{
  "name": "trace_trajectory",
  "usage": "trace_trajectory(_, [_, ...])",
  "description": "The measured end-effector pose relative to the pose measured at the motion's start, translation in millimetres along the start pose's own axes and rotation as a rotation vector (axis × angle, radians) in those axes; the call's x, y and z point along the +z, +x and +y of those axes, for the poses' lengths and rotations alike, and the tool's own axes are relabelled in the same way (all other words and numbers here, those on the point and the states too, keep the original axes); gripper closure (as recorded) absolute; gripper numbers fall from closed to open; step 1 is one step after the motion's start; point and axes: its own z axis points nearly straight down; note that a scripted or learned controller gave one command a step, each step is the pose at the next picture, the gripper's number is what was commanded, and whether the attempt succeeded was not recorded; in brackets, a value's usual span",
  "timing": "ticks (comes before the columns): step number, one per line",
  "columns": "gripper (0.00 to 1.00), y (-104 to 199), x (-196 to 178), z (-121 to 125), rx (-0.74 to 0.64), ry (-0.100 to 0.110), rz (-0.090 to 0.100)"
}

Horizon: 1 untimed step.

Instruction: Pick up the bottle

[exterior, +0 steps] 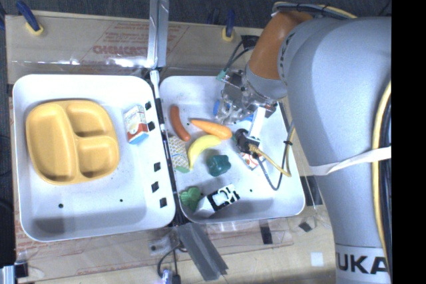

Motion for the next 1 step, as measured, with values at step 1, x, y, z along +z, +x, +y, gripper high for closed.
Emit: trace_trajectory(1, [1.0, 41.2, -141.0, -30.4, 0.282, -0.005, 0.001])
